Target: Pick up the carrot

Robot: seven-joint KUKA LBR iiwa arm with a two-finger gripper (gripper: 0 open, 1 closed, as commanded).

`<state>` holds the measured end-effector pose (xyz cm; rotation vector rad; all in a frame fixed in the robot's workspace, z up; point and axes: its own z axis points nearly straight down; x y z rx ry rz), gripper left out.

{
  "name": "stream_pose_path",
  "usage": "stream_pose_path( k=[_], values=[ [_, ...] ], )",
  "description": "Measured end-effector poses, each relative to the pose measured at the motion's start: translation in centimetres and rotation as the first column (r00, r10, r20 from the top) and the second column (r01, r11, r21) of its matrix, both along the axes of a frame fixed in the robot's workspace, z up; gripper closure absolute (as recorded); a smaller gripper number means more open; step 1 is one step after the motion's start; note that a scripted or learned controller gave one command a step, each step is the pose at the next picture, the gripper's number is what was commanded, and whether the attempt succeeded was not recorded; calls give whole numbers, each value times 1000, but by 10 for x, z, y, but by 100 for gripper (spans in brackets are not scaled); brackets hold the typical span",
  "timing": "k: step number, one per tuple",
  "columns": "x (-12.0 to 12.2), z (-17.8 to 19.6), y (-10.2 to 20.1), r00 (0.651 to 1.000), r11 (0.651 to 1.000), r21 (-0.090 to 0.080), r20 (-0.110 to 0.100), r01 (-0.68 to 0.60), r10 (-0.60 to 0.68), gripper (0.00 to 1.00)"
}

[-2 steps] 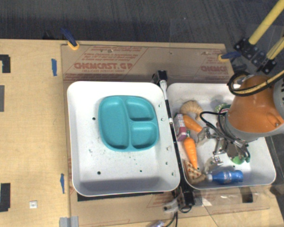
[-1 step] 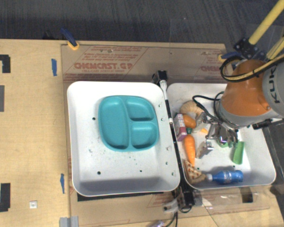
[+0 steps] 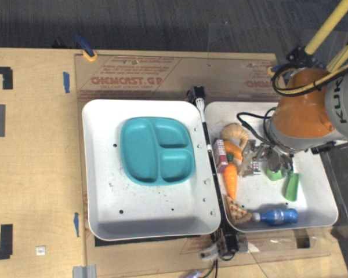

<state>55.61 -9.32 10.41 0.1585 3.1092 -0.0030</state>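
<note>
Down in the right bin [image 3: 327,210], the carrot [image 3: 231,182] is seen lying near the left wall, its thick end toward the far side and its narrow tip pointing toward the near edge. Just beside its thick end, a small pink and white tube [image 3: 220,154] is laid along the wall, and a second, smaller orange piece [image 3: 233,149] is found just beyond the carrot, touching a tan shell-shaped thing [image 3: 236,132] at the far side of the pile. Near the carrot's tip a brown, patterned item [image 3: 238,212] is set in the near left corner, and a blue bottle [image 3: 277,216] is laid on its side along the near wall. To the right of the carrot, the gripper [image 3: 256,162] is held low over the middle of the bin, close to the carrot but apart from it, and nothing can be made out between its fingers; whether they are spread or pressed together cannot be told. Two green pieces [image 3: 291,185] are seen just right of the gripper, partly hidden under the wrist. Above the gripper the orange band [image 3: 300,110] of the arm is seen, with black cables looped around it. In the left bin [image 3: 104,207] a teal divided plate [image 3: 158,150] is set toward the far side.
</note>
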Motion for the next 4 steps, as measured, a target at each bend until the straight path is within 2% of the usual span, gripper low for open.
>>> stream_pose_path(
  k=[1,2,3,4],
  values=[
    [0,-1,0,1000,1000,1,-2,0,0,0],
    [25,-14,-3,905,905,8,-18,426,-425,0],
    [30,0,-4,906,906,11,2,423,-423,100],
    [5,84,48,918,918,9,-18,397,-396,100]
  ],
)
